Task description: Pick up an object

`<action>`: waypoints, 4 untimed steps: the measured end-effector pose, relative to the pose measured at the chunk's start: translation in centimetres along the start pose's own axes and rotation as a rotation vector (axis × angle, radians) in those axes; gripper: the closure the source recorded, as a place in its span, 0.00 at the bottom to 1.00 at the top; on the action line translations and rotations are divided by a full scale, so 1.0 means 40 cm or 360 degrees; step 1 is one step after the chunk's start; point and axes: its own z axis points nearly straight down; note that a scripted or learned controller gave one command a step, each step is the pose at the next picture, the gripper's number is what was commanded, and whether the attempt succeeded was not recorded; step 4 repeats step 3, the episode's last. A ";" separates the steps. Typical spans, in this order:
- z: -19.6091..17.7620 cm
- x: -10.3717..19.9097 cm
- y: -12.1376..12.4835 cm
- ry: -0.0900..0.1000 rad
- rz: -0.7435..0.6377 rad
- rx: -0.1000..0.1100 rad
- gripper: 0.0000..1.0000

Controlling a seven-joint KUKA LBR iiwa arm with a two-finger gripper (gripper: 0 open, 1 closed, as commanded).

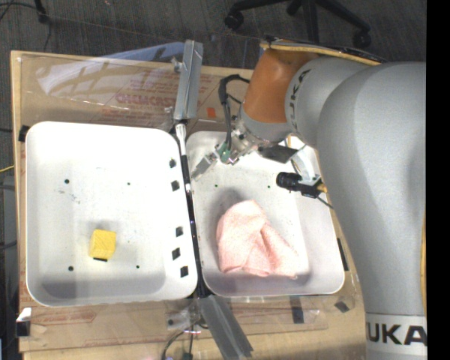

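A crumpled pink cloth (253,240) lies in the near half of the right bin (326,272). A small yellow block (103,244) sits in the left bin (52,152), toward its near left. My gripper (223,154) is low over the far left corner of the right bin, under the orange wrist band (266,88). It is apart from the cloth, which lies nearer the camera. I see nothing held in it.
A metal divider bar (186,81) runs between the two bins, with black clips along their shared edge. The grey arm body (382,186) covers the right side of the bench. A black fitting (296,182) juts from the wrist over the right bin.
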 end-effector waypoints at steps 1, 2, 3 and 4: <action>-0.026 0.004 0.010 -0.0005 -0.0010 -0.0018 1.00; -0.199 -0.032 -0.011 0.0000 0.0268 -0.0030 1.00; -0.218 0.014 0.016 0.0002 0.0514 -0.0028 1.00; -0.218 0.014 0.016 0.0002 0.0514 -0.0028 1.00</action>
